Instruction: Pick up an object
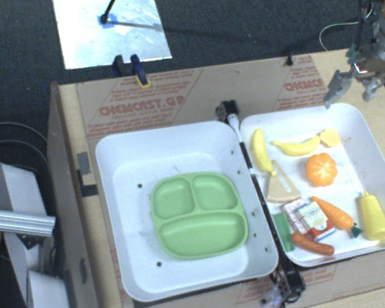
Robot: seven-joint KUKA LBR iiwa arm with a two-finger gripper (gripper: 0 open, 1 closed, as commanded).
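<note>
The right white bin [379,155] holds toy food: a banana [259,149] standing along its left wall, a second banana [299,145] lying across, an orange [321,169], a carrot [334,213], a yellow bottle [373,214], a red sausage [313,244], a pale wedge [280,187] and a printed packet [307,217]. My gripper [352,89] hangs above the bin's far right corner, beyond the food. It is open, its two grey fingers spread apart with nothing between them.
The left white bin [130,196] carries a green divided plate [199,213]. A black divider [248,169] runs between the bins. Cardboard covers the bench around them. Cables hang near the arm at the upper right.
</note>
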